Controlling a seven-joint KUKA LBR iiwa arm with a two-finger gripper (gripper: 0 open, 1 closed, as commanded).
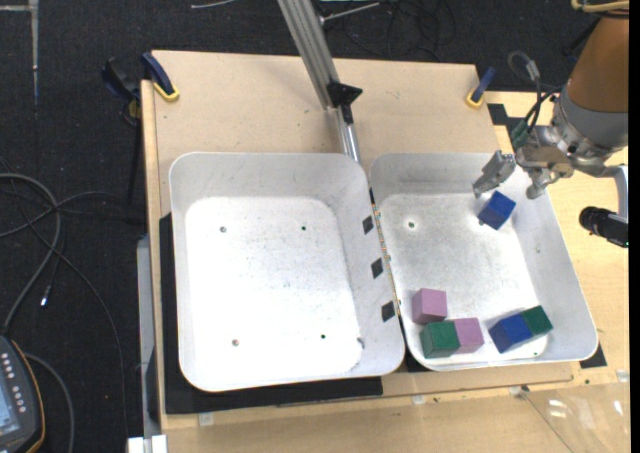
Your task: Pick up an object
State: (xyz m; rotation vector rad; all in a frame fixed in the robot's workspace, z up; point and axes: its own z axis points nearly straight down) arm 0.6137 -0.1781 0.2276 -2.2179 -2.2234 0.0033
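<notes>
No readable writing or brand marks anywhere on the blocks, the bins or the bench; too small to tell on the handheld unit (pixel 18 403) at the lower left corner. Arm (pixel 600 81) comes in from the right edge, orange band up top, grey wrist below, angled down and left over the upper right part of the right bin (pixel 560 271). Gripper (pixel 518 177) hangs over that bin's back right area with its two fingers spread apart, one finger (pixel 492 174) to the left, the other toward the right by the bin's rim; nothing pinched between them. A blue block (pixel 497 210) sits tilted just below the left finger, close under the fingertips but outside the gap; can't tell if it touches the finger or rests on the bin floor. Remaining blocks are bunched along the near edge of the right bin: pink block (pixel 430 304), green block (pixel 439 339) just in front of it, second pink block (pixel 468 334) touching the green one, then a larger blue block (pixel 512 330) with a small green block (pixel 537 320) against its right side, both near the bin's lower right rim. Middle of the right bin floor is open, speckled white. Left bin (pixel 200 181) shows bare speckled floor, rims raised all round. The two bins meet at a central ridge with black tabs (pixel 376 267) along it. A slanted metal pole (pixel 305 26) crosses the bench's far side and ends at the junction of the bins. Clamps (pixel 160 76) at the bench's back corners.
</notes>
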